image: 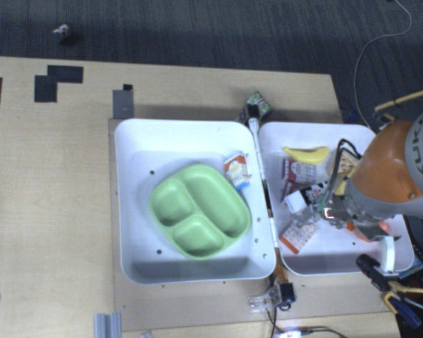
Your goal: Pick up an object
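Orange and grey, the robot arm [391, 171] reached in from the right and hung over the right white bin [402, 259]. Its end effector [323, 213] sat low in the middle of that bin, in the pile of small things. It was too dark and too small to tell how the end effector stood, or if it had anything in it.

The nearest things lay just to its left. A small white block [294, 202] was close beside it. A flat white and orange packet [298, 235] lay a bit lower and to the left, with its long side running at a slant toward the bin's front corner. A dark red pouch [297, 172] lay just above the block. A yellow banana [307, 154] lay at the back wall, with its long side running left to right.

My guess is that the block or the packet would be the easiest pick, as they were closest. They were packed tight, so one could get bumped.

The left white bin [137, 259] was well apart. It had a green plastic tray with three parts [199, 210] and a small red and white packet [237, 170] beside it.
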{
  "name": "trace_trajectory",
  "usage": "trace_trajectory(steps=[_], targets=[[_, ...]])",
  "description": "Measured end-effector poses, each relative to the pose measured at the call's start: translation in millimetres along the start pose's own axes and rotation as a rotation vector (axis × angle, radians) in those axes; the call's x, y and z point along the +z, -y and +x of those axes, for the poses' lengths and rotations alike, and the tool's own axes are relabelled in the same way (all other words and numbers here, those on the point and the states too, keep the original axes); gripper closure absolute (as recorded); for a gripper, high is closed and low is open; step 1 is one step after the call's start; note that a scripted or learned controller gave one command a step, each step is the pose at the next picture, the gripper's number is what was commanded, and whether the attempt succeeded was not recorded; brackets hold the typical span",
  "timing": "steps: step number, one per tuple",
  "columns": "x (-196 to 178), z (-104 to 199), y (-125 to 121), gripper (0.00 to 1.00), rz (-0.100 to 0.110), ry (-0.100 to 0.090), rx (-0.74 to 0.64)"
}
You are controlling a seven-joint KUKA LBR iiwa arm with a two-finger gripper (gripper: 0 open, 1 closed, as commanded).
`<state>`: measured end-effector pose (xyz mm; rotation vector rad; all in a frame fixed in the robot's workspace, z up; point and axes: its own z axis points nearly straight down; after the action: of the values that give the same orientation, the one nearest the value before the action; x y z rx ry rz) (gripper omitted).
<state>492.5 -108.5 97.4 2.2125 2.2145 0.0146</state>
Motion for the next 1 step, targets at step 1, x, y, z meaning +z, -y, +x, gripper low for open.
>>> trace_trajectory(steps=[1], targets=[[-11.3,1.8,-2.4,1.0,-0.004,-0.003,-0.003]])
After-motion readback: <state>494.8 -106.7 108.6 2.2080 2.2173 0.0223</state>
